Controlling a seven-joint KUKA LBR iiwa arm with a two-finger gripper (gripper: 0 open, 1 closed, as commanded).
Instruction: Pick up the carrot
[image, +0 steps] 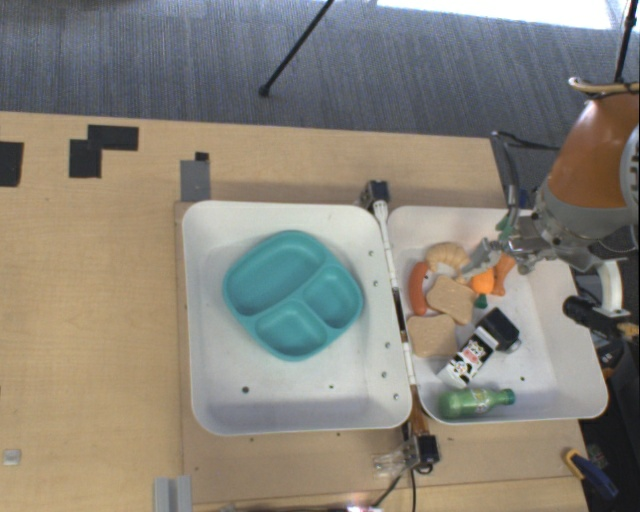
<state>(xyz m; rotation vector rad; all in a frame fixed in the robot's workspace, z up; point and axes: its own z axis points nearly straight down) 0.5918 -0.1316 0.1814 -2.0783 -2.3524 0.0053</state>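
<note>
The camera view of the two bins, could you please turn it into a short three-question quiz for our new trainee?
1. True or false: the teal divided plate lies in the same bin as the carrot.
2. Multiple choice: which item lies nearest the front edge of the right bin? A) the green bottle B) the sausage C) the bread slices
3. Fill in: the tool is over the ____ bin, at the carrot.

Key
1. False: the plate sits in the left bin, the carrot in the right one.
2. A.
3. Right.
</note>
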